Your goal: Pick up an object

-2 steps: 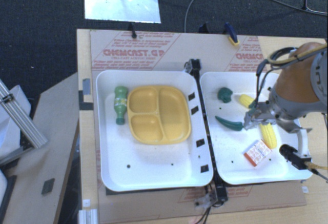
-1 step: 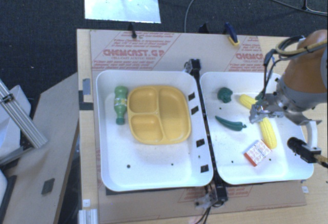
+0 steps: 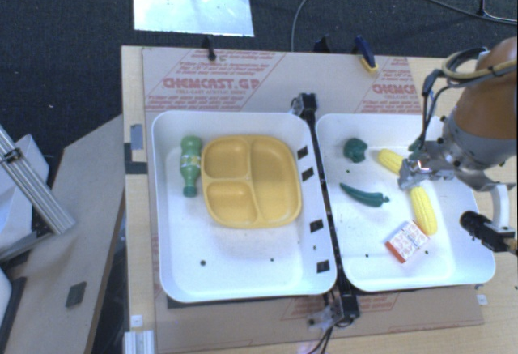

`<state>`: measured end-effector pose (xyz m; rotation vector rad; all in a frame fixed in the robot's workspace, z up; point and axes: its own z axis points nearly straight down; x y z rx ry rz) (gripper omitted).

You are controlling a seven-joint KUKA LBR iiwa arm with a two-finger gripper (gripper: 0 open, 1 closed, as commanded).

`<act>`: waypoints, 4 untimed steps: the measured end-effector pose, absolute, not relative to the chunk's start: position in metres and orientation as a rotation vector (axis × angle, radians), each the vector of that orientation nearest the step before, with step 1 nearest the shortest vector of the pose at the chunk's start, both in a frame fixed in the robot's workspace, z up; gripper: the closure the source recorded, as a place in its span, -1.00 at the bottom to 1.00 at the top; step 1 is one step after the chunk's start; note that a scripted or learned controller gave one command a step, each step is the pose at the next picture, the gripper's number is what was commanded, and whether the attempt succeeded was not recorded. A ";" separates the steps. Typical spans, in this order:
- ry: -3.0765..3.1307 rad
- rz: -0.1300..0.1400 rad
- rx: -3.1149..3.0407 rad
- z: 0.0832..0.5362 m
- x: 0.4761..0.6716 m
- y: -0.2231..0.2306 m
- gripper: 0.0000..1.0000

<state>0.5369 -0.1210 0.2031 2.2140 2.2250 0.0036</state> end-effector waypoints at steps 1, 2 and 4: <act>2.231 0.005 2.209 0.202 0.564 -0.064 1.00; 2.232 0.005 2.209 0.199 0.583 -0.016 1.00; 2.232 0.007 2.210 0.213 0.626 0.079 1.00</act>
